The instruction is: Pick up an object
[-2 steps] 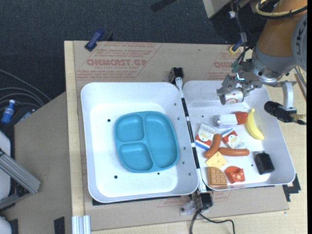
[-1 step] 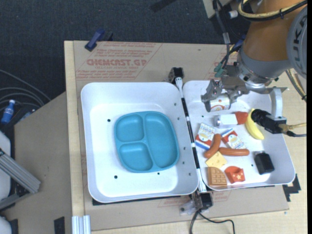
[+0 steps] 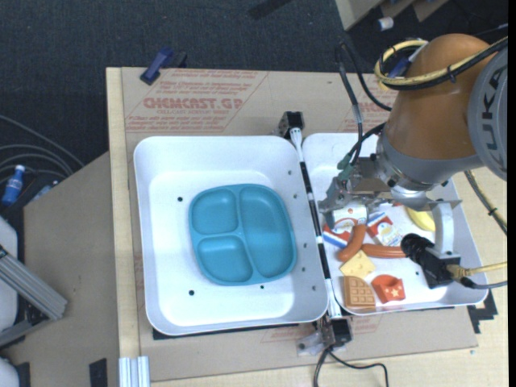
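Plywood bench [image 3: 201, 103] under two white bins [image 3: 161, 216], dark carpet [image 3: 81, 22] beyond. Pincer [image 3: 348, 196] low over toy food [image 3: 367, 252] just below it; grip state impossible to tell. Blue divided plate [image 3: 242, 234] well left.

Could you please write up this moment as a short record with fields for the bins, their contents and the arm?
left bin: holds a blue divided plate
right bin: holds toy foods, among them a waffle, a sausage and a yellow piece
arm: low over the right bin
gripper: just above the toy foods; whether it grips anything cannot be told
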Controlling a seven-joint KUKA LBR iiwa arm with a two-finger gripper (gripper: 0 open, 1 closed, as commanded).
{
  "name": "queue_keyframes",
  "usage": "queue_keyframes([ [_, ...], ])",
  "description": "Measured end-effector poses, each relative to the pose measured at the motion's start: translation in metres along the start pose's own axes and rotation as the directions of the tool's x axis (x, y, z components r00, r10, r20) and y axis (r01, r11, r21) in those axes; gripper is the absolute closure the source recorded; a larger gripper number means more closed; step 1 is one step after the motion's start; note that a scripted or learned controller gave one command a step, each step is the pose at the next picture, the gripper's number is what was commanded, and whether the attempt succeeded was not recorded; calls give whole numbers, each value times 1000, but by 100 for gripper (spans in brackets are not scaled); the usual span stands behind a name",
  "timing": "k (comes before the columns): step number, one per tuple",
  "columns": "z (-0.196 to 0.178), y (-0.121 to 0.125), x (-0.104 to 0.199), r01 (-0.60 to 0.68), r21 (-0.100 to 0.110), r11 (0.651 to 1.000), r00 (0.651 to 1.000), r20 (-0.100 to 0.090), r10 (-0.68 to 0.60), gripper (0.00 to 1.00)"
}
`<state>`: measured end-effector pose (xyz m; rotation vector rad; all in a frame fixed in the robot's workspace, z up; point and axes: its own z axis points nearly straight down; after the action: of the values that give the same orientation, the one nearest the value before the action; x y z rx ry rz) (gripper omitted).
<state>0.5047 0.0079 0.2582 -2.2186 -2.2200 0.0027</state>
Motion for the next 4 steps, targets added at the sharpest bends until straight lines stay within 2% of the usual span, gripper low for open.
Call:
queue_keyframes([
  [1,-3,68,-35,-1,-4,1000,1000,2,1,100],
  [2,-1,-15,15,0,0,1000,1000,0,0,100],
  [3,6,18,-23,-2,-4,1000,1000,1,2,100],
  [4,4,30,-43,-1,-4,1000,1000,2,1,100],
])
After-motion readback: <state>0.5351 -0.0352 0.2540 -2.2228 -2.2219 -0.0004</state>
